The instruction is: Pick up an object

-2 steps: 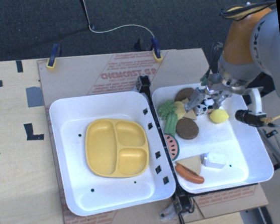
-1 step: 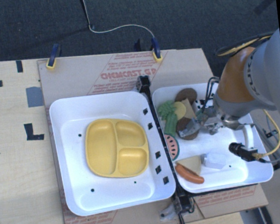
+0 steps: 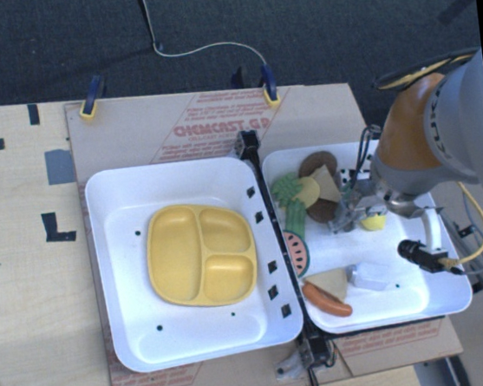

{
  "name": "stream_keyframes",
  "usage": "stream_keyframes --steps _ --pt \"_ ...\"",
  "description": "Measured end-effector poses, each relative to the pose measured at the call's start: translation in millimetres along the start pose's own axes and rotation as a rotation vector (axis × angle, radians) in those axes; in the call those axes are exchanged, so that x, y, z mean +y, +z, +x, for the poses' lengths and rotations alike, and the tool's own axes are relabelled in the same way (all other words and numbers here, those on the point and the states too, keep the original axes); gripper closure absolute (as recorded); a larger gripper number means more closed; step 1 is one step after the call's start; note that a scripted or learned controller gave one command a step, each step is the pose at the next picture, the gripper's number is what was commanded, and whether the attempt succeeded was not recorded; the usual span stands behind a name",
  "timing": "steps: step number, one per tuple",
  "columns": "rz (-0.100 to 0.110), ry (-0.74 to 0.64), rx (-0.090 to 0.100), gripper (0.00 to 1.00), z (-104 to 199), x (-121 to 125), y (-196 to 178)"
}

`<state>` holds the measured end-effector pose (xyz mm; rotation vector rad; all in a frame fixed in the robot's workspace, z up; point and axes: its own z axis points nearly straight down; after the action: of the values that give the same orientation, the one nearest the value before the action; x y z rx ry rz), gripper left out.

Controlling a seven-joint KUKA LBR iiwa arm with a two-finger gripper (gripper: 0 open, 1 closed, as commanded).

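Your pincer hangs low in the right bin, near its middle; you cannot tell how it is set. Just beside it lie a yellow ball and a brown piece. A sausage rests near the front edge. The left bin holds a yellow tray.

Arm reaching into the right bin, gripper down among toy food; yellow tray in the left bin.
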<state>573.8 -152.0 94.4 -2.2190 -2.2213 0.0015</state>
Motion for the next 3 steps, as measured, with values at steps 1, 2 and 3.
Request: stream_keyframes --steps 1,2,3 --pt "0.0 0.0 0.0 0.0 0 0 0" --pt "0.002 -0.001 0.002 0.0 -20 23 10" --pt "-0.005 -0.001 -0.002 0.0 -34 1 9"
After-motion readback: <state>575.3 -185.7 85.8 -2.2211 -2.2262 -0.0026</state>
